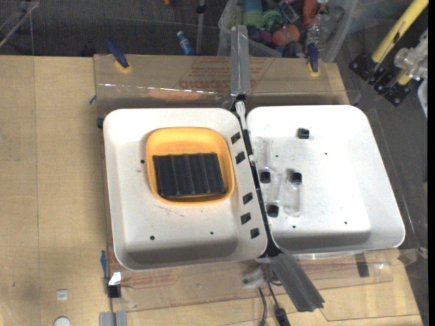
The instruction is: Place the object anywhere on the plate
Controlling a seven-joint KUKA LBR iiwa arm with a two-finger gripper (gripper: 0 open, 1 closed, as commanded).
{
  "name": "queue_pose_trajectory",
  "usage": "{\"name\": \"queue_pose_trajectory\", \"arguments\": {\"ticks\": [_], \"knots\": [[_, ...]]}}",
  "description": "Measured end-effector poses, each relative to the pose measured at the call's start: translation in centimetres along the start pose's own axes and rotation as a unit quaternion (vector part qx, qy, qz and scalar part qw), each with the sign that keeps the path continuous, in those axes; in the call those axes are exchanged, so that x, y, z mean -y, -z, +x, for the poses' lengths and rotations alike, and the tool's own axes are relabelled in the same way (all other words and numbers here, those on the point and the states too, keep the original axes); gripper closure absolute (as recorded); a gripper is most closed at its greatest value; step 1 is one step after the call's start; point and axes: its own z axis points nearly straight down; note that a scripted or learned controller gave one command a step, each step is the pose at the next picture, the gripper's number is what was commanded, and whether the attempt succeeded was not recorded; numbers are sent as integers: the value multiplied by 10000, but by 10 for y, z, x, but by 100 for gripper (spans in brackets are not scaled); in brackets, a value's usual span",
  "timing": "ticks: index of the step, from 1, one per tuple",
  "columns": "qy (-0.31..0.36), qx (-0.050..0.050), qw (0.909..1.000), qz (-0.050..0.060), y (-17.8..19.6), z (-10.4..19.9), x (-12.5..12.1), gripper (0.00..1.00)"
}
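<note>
Dark ribbed block (189, 174) lies flat on the orange plate (158, 143), inside the rim on all sides, its near edge close to the plate's near rim, its far edge leaving a bare strip of plate behind it. Nothing grips or touches the block from above. The plate sits in the left bin (126, 182), toward its far right part, just beside the divider (245, 175) between the bins. The right bin (340, 182) holds a few small black pieces (303, 134) scattered over its left half; too small to identify. Both bins rest on the wooden bench (47, 182). Judgement: placement looks complete, since the block rests wholly on the plate; nothing appears left to do beyond confirming that it lies settled.
</note>
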Motion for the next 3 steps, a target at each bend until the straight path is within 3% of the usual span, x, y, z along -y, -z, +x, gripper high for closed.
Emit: {"name": "queue_pose_trajectory", "arguments": {"ticks": [1, 3], "knots": [[597, -11, 9982, -1, 0, 1, 1, 100], [1916, -2, 9815, -7, 0, 0, 0, 100]]}}
